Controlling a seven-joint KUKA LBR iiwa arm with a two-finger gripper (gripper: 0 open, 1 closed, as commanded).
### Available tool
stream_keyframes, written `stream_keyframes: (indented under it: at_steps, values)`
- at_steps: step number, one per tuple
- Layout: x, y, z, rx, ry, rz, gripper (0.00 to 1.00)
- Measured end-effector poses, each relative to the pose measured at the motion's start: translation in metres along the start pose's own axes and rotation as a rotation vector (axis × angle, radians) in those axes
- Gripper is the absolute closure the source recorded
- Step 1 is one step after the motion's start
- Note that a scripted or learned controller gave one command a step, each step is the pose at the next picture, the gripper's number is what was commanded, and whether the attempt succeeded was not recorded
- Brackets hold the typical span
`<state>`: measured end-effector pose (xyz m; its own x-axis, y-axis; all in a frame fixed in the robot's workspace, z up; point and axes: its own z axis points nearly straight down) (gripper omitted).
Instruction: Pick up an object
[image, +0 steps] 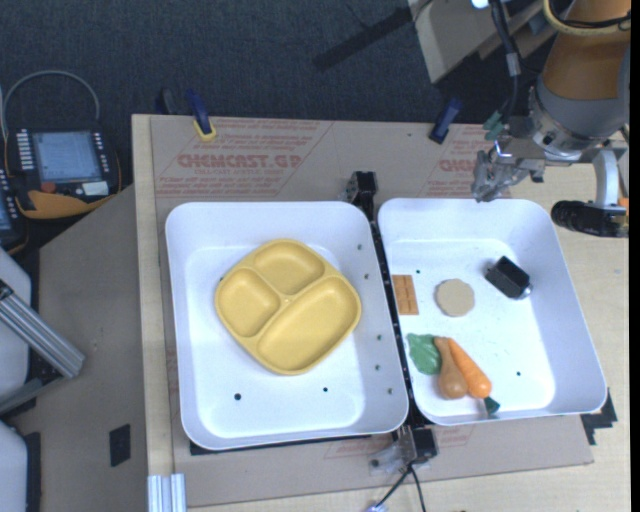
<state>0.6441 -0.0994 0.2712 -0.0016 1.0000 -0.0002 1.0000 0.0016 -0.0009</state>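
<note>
Camera view from above cuts the arm (585, 60) off at the top right corner, so just its orange band and grey wrist are seen. The gripper (487, 186) hangs at about one o'clock from the middle of the bench, over the far rim of the right bin (560, 250); it is small and blurred, and whether it is released or clenched cannot be told. Nothing is seen in its grasp.

Inside the right bin lie five loose things. A black block (507, 277) sits tilted at three o'clock of the bin's middle. A round tan disc (455, 297) lies flat near the middle, with a small orange card (404, 294) at its nine o'clock, just beside the bin's left wall. Toward six o'clock a toy carrot (464, 368) lies slantwise, touching a green piece (423, 351) whose shape is hard to make out.

A yellow divided plate (288, 318) with three compartments fills the middle of the left bin (200, 400).
</note>
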Motion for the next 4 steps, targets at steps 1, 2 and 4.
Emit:
stream_keyframes:
  at_steps: [1, 2, 4]
  values:
    - [0.04, -0.012, 0.009, 0.001, 0.0, -0.001, 1.0]
    - [0.085, -0.025, 0.011, 0.002, 0.002, -0.003, 1.0]
    - [0.183, -0.039, 0.032, -0.001, 0.001, -0.002, 1.0]
